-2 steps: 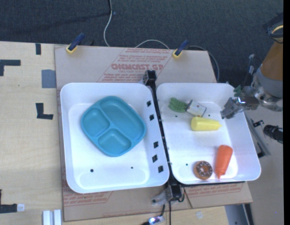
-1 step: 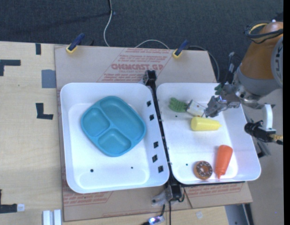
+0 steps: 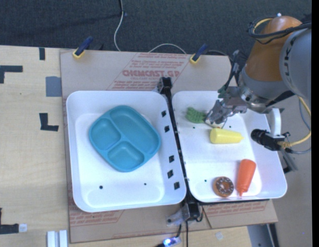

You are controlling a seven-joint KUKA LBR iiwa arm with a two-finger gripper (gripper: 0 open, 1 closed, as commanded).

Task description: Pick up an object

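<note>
**Green toy next to the gripper tip, right bin, not lifted**

Green toy (image 3: 195, 115), lumpy and broccoli-like, lies on the floor of the right bin (image 3: 211, 163), in the far-left corner close to the black divider strip (image 3: 172, 133) between the two bins.

Gripper (image 3: 217, 116) is down in the same bin, tip just right of the green toy, touching or nearly so; can't resolve which. Grip state is unreadable from this angle, the wrist body blocks it. Nothing seen clamped.

Arm (image 3: 275, 45) comes in from the right, orange band above the wrist, over the bin's far-right corner.

Other items in the right bin:
- yellow toy (image 3: 225, 136), cone-ish, lying on its side just below the gripper tip and apart from the green toy
- orange carrot-shaped toy (image 3: 246, 175), near the front-right, roughly on end along the bin's depth
- brown donut toy (image 3: 223, 186), front edge, just left of the carrot's lower end

Left bin (image 3: 77, 153): one blue divided plate (image 3: 124, 137), three compartments, lying flat and rotated relative to the bin walls.

Both bins rest on a cardboard sheet (image 3: 144, 71) with two blue-and-yellow clamps (image 3: 83, 46) on its far edge. Cardboard is on a wooden bench (image 3: 25, 138).
</note>
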